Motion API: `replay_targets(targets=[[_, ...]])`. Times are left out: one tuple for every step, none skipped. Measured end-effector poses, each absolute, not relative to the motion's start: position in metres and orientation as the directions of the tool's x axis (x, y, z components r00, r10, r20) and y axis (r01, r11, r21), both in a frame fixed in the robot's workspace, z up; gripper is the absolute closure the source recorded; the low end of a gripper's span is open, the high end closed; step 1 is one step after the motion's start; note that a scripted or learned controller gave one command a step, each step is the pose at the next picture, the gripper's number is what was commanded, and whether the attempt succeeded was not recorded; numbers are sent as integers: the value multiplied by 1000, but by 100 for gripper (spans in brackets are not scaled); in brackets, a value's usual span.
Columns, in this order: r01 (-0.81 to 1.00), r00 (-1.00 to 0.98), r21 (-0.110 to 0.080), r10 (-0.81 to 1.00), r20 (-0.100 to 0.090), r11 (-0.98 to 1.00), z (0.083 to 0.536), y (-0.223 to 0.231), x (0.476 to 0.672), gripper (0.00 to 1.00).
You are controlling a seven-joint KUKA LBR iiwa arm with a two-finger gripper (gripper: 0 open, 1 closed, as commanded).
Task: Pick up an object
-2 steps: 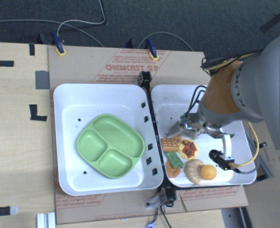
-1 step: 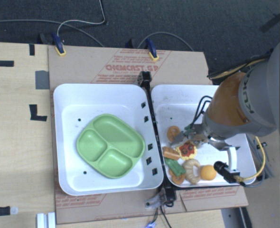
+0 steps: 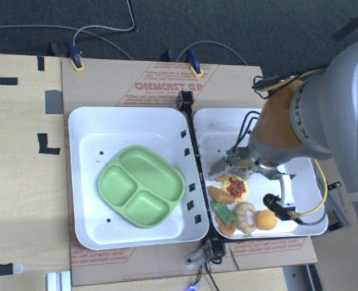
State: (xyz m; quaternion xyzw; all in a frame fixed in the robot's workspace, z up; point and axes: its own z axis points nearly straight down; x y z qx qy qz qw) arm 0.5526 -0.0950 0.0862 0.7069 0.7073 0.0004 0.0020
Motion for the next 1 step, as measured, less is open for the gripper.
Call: replay_targets(targets=[[1000,-1,6,1000,-2,1,87,-108,511,0]])
